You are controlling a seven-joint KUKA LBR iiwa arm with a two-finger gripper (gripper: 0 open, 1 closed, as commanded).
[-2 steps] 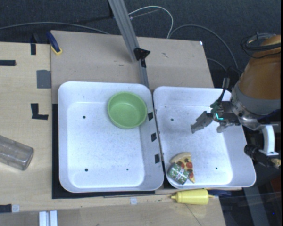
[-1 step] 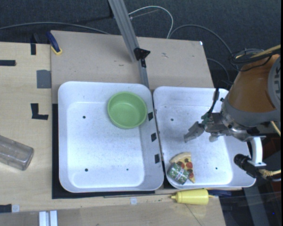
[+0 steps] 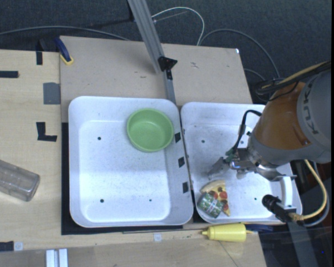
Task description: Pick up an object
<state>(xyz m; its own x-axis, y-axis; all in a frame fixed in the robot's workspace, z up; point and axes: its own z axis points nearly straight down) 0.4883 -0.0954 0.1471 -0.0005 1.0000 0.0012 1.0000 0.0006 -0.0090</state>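
A green bowl (image 3: 150,129) sits at the back right of the left bin (image 3: 100,204). In the right bin (image 3: 211,121) a colourful food packet (image 3: 213,200) lies by the front wall. My gripper (image 3: 228,170) hovers just behind the packet, over the bin's middle. Its grey fingers (image 3: 214,168) are spread open with nothing between them. The grey and orange arm (image 3: 284,127) covers the right side of that bin.
A yellow bottle (image 3: 225,232) lies on the bench just in front of the right bin. A clear plastic cup (image 3: 11,178) lies on its side far left. A slanted metal pole (image 3: 147,29) stands behind the bins, with cables near it.
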